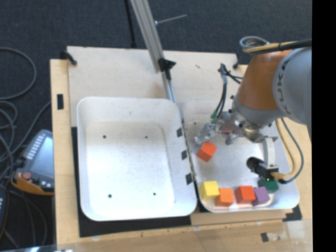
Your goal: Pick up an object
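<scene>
while the gripper point(206, 136) hangs with its grip unclear, the orange block point(207, 151) lies just below it.

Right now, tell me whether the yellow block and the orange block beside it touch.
Touching: the camera view shows the yellow block and orange block edge to edge, no gap.

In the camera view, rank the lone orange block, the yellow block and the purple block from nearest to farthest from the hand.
1. Lone orange block, just below the hand.
2. Yellow block, left end of the row along the right bin's near wall.
3. Purple block, right end of that row.
</scene>
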Tool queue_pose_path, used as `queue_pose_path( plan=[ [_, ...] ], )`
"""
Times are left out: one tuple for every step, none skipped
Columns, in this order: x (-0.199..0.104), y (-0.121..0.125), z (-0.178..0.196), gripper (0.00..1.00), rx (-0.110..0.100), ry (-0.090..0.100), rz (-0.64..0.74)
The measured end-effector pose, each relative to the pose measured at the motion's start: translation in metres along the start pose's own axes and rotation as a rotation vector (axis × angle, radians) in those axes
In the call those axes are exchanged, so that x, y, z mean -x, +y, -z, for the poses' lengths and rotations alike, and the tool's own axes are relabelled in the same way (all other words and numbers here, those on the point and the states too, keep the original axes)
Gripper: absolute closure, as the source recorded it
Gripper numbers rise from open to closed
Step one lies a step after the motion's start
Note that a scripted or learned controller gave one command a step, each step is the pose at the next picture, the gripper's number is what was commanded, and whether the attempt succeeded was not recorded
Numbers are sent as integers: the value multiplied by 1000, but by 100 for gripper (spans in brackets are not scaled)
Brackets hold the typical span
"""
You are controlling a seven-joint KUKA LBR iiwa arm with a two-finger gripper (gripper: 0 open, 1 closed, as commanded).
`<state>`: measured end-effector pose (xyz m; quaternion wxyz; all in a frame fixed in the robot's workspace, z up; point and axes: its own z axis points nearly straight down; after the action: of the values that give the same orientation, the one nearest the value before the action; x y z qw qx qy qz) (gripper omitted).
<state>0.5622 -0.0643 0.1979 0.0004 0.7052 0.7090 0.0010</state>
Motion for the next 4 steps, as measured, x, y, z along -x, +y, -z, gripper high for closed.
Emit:
queue_pose_path(
  plan=[
    [27, 3, -102, 0, -1, -3, -9],
    [27, 40, -101, 0, 2, -2, -2],
    [23, 2, -101, 0, -2, -2, -7],
    [23, 41, -101, 0, 2, -2, -3]
  ],
)
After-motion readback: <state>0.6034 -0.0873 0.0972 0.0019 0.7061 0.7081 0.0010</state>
